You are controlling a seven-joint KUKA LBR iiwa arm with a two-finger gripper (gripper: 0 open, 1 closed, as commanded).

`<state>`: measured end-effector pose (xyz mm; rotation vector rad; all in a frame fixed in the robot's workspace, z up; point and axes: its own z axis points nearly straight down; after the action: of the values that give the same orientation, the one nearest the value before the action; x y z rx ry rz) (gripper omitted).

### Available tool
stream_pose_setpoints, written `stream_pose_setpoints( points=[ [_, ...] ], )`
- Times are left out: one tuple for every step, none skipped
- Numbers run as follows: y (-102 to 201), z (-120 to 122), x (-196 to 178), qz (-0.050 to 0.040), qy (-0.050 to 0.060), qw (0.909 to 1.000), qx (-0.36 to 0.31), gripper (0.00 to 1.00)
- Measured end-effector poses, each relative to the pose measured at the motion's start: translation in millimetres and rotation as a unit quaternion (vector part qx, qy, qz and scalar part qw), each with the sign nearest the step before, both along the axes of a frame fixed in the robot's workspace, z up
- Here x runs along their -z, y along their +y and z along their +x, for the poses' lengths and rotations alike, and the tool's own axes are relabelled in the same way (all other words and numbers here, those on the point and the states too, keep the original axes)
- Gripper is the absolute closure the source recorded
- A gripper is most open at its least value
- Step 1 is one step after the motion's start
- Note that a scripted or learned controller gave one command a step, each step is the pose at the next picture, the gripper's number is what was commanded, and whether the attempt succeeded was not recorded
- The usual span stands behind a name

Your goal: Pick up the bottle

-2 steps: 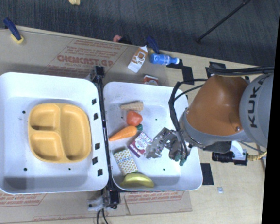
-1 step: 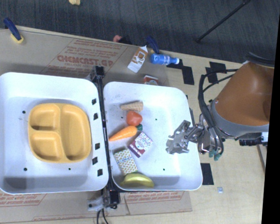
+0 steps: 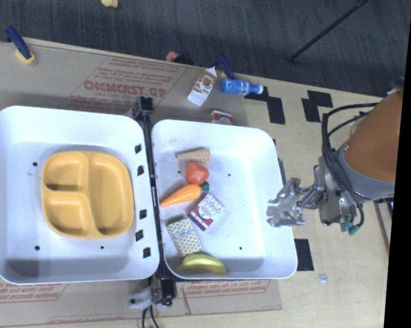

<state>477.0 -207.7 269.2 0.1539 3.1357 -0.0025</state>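
The bottle (image 3: 238,87) is small and blue with a pale cap, and it lies on its side on the bench just beyond the far edge of the right bin (image 3: 264,147). My gripper (image 3: 280,204) hovers over that bin's right rim, well to the near right of the bottle and apart from it. It is open and holds nothing.
The right bin holds a bread wedge (image 3: 193,154), a red tomato (image 3: 197,172), a carrot (image 3: 181,195), a small carton (image 3: 207,211), a cracker (image 3: 183,236) and a yellow banana (image 3: 202,264). A yellow divided plate (image 3: 87,193) fills the left bin. Another carton (image 3: 201,86) lies beside the bottle.
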Motion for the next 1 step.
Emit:
stream_pose_setpoints(
  points=[
    [-3.3, 0.2, -15.3, -0.0002, 0.0, 0.9889, -0.149, 1.0]
  ],
)
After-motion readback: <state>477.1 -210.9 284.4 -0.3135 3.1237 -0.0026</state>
